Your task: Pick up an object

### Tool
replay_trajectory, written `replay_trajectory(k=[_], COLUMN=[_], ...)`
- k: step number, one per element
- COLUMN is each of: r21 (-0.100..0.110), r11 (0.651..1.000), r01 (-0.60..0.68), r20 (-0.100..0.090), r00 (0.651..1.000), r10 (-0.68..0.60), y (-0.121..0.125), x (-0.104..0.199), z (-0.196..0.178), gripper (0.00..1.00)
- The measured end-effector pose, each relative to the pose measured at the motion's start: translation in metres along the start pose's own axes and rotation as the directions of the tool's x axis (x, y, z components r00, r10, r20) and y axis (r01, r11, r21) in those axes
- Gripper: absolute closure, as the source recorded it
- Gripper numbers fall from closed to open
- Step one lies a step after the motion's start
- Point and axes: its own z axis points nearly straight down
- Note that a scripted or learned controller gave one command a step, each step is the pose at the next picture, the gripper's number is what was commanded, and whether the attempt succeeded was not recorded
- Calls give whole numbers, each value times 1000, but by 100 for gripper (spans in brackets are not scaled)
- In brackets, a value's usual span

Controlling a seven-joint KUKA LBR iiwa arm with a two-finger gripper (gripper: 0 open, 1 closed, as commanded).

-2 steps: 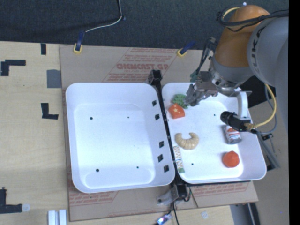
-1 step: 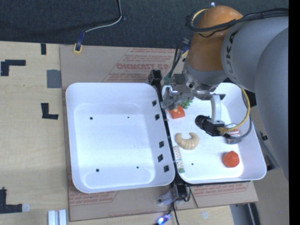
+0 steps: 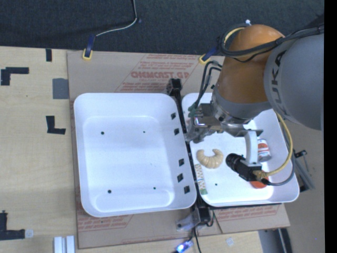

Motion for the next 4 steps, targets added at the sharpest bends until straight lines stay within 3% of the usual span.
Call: replay_trajectory(k=[1, 2, 3, 4], r21=[-13, -21, 15, -7], r11=[1000, 1000, 1000, 1000], r01=[5, 5, -4, 6], r20=[-1, -4, 8, -1], r00=[1000, 1000, 1000, 1000], r10=[-5, -5, 3, -6], y=[17, -8, -11, -30], x=[50, 96, 86, 150], z=[-94, -273, -54, -130], gripper=[100, 100, 100, 100])
